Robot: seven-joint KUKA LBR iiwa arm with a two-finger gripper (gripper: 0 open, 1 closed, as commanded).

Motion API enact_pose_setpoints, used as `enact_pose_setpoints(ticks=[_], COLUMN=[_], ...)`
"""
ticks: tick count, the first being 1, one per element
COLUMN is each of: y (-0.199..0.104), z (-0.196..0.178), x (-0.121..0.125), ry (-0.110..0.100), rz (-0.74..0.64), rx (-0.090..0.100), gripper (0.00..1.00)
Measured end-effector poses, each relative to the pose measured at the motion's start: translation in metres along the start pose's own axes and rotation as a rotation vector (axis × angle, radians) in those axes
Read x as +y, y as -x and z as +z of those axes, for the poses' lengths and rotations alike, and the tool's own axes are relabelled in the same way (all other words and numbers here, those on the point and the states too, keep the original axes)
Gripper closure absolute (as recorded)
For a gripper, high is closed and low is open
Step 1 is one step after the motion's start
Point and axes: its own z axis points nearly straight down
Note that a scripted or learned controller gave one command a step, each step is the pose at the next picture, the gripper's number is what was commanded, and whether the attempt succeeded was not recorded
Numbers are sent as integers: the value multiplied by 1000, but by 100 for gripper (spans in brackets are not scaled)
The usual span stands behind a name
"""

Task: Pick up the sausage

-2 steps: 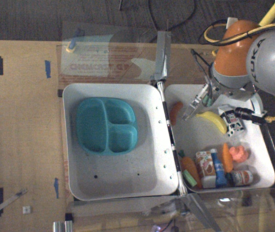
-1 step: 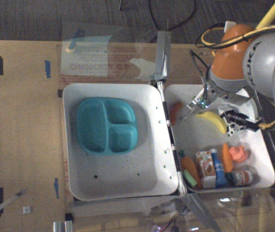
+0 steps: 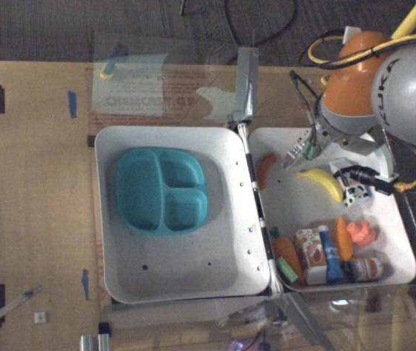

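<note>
In the camera view you have nothing picked yet: the sausage (image 3: 266, 170) lies against the right bin's (image 3: 405, 232) left wall, the gripper (image 3: 300, 152) hovers just beside it, and whether its jaws are open you cannot tell.

The grey KUKA arm (image 3: 405, 86) reaches in from the right, its rounded orange band (image 3: 350, 86) sitting above the wrist over the back edge of the right-hand shallow white bin (image 3: 405, 258). From there the wrist angles down and to the left — the slim two-finger gripper (image 3: 297, 154) hangs just inside that bin's back-left corner, too small and blurred to read.
</note>
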Motion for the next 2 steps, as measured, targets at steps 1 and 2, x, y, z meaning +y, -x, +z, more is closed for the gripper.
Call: enact_pose_setpoints(ticks=[1,2], y=[0,0], z=[1,1], x=[-1,-1], ry=[-2,-2], rz=[0,0], rx=[3,3], gripper=[0,0])
